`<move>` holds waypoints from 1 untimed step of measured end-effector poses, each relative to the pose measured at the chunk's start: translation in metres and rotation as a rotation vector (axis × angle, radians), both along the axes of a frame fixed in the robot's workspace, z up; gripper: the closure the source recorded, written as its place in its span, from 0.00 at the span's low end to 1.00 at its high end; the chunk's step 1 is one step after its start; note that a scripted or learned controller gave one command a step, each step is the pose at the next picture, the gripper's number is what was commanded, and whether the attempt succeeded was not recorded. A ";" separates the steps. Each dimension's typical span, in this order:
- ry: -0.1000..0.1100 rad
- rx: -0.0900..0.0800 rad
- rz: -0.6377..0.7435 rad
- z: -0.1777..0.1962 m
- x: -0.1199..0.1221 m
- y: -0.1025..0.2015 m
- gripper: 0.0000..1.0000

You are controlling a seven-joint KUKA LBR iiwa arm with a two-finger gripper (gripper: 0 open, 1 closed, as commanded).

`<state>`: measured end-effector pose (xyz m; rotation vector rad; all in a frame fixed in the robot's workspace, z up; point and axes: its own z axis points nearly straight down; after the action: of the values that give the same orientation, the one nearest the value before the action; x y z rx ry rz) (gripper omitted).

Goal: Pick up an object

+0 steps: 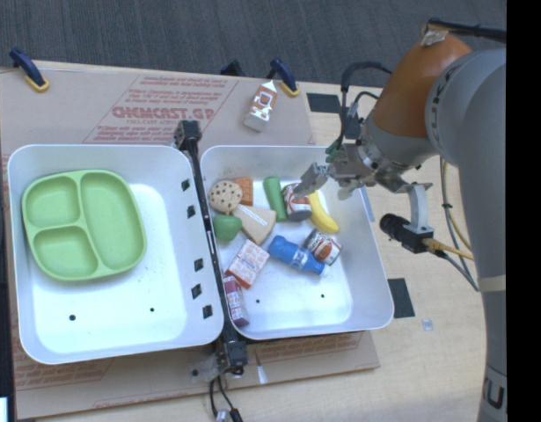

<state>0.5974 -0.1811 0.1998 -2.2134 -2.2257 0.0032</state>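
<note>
My gripper point(311, 179) reaches in from the right and hangs low over the back of the right bin point(367, 262). It is right above a red and white can point(296, 201) and the top end of a yellow banana point(322, 213). A green cylinder point(273, 192), a cookie point(224, 196), a cheese wedge point(257, 223), a blue bottle point(296, 255), a second can point(324, 248) and a pink carton point(248, 264) lie close together in the same bin. Nothing is visibly held.
The left bin point(164, 306) holds a green divided plate point(81, 222). A small bottle point(262, 106) lies on the cardboard behind the bins. A green pepper point(226, 229) and a red packet point(236, 305) sit by the right bin's left wall.
</note>
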 end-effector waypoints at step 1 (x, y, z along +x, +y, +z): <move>0.000 0.000 0.002 -0.108 -0.046 0.015 0.00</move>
<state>0.5511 -0.1659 0.0919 -2.2114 -2.2279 0.0027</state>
